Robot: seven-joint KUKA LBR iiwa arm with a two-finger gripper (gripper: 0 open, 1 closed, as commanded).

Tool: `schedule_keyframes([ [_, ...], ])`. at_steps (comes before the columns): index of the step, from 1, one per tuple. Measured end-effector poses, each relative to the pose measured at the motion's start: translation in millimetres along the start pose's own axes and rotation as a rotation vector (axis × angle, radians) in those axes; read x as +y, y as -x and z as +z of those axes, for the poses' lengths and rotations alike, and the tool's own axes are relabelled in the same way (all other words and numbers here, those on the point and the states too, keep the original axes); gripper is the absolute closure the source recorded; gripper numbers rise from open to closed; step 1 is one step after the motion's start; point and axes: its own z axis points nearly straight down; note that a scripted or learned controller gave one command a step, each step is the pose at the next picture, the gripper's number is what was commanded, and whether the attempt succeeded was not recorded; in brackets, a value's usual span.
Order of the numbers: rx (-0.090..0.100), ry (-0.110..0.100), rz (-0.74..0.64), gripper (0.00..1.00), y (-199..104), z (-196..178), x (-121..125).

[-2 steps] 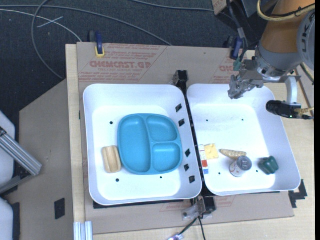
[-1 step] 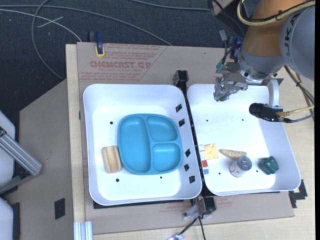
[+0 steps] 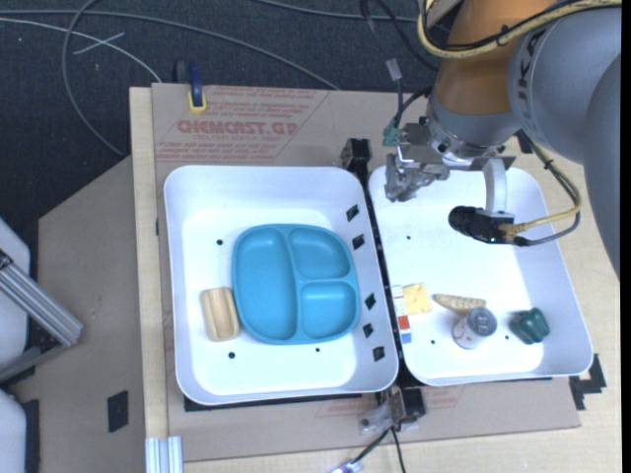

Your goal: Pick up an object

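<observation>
You see the table [image 3: 552, 417] as a pale board on a dark floor [image 3: 59, 87] strewn with cables [image 3: 108, 13]. In the left bin [image 3: 187, 264], a blue divided plate [image 3: 294, 284] lies beside a tan block [image 3: 219, 313]. In the right bin [image 3: 552, 284], a yellow piece [image 3: 417, 299], a grey cap [image 3: 475, 325] and a green object [image 3: 529, 325] sit near the front edge. The end effector [image 3: 404, 180] hangs over that bin's back left corner; you cannot tell how wide it is.
</observation>
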Motion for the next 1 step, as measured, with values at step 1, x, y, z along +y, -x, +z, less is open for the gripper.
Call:
schedule_keyframes([
  [1, 0.000, -0.001, 0.001, 1.00, -58.6, -3.8, -21.2],
])
